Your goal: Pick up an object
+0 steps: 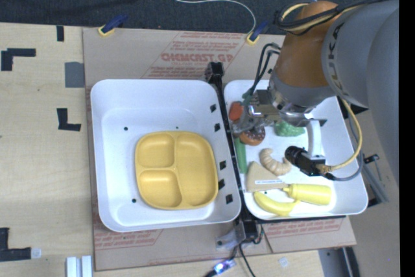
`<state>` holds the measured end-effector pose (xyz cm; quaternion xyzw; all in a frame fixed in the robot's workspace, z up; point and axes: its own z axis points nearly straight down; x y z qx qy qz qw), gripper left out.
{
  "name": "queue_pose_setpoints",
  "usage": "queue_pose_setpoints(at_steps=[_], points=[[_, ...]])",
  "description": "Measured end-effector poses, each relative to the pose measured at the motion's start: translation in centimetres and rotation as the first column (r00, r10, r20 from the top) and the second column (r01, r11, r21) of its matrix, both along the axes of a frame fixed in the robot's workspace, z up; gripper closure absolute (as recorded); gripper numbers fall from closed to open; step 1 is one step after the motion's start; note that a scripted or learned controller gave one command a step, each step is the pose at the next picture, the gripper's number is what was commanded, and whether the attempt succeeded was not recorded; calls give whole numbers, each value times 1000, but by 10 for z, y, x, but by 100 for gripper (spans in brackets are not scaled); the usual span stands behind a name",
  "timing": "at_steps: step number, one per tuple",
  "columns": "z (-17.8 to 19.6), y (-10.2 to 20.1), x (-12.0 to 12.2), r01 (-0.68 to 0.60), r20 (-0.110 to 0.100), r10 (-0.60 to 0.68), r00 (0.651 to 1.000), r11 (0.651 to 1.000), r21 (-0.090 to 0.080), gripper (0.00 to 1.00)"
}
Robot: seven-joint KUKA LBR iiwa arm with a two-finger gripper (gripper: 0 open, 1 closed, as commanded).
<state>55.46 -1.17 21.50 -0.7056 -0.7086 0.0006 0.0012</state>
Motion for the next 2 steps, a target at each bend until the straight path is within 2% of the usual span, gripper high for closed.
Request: queue_pose_setpoints(at_steps=[1,2], points=[[15,-15,4,3,2,-3,1000,1000,-1,100],[15,-13,4,3,0,-3,1000,1000,-1,100]])
